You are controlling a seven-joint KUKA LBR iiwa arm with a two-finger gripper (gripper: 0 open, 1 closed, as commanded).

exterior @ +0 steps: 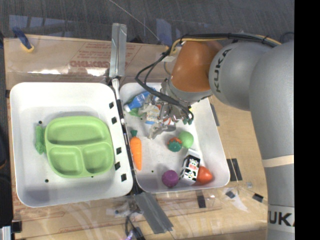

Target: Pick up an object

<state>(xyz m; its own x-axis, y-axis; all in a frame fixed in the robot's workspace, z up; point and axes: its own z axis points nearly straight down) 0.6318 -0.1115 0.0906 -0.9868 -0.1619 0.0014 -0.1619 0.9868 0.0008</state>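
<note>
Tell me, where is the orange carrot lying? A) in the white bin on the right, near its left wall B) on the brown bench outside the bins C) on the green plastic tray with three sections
A: the orange carrot lies in the right white bin, close to its left wall, apart from the green plastic tray in the other bin.

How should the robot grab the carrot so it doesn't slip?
Probably across the thick orange middle of the carrot, coming straight down from above. It lies flat in the right bin, its length running along the divider wall, green top pointing away from the viewer. Closing across the narrow width should work, though the wall beside it leaves little room for one finger.
</note>
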